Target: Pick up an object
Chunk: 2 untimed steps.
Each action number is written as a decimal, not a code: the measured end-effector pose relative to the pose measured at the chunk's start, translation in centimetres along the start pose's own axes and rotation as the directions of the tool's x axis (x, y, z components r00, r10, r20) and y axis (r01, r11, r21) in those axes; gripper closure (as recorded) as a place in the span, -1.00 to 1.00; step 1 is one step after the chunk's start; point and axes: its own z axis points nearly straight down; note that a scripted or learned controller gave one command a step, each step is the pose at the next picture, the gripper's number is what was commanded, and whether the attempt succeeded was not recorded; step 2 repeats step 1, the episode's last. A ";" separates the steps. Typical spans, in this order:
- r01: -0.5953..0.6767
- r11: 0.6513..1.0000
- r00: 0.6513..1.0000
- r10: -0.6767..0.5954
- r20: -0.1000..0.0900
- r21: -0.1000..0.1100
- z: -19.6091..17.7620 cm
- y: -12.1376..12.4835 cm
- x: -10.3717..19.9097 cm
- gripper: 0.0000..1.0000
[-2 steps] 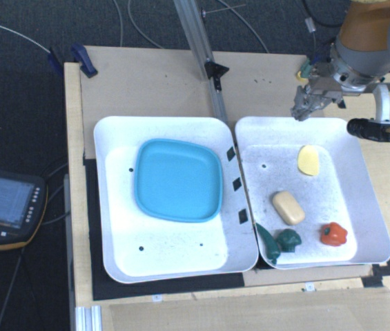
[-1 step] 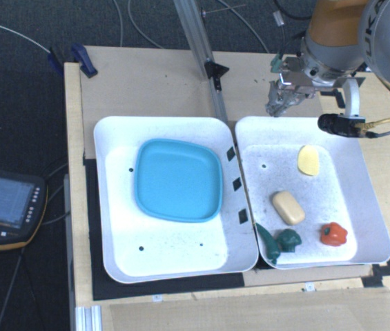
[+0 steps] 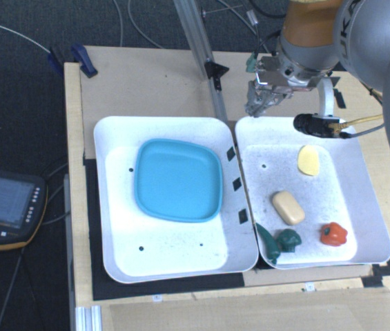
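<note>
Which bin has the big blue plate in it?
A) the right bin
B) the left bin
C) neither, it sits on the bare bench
B: the blue plate lies flat in the left bin, while the right bin holds the small food items such as the red pepper.

Right bin contents: a pale yellow rounded piece (image 3: 308, 161), a tan oblong bread-like block (image 3: 288, 207), and a red pepper-shaped item (image 3: 333, 234). A dark green toy (image 3: 281, 241) lies at the near left corner.

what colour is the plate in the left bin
Light blue, a turquoise shade. The plate shows plainly in the camera view, lying flat in the left bin.
</note>
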 end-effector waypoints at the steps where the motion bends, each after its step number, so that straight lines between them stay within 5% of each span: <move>1: 0.001 1.000 1.000 -0.001 0.000 0.001 1.6 0.8 5.9 1.00; 2: 0.001 1.000 1.000 -0.001 0.000 0.001 1.6 0.8 5.9 1.00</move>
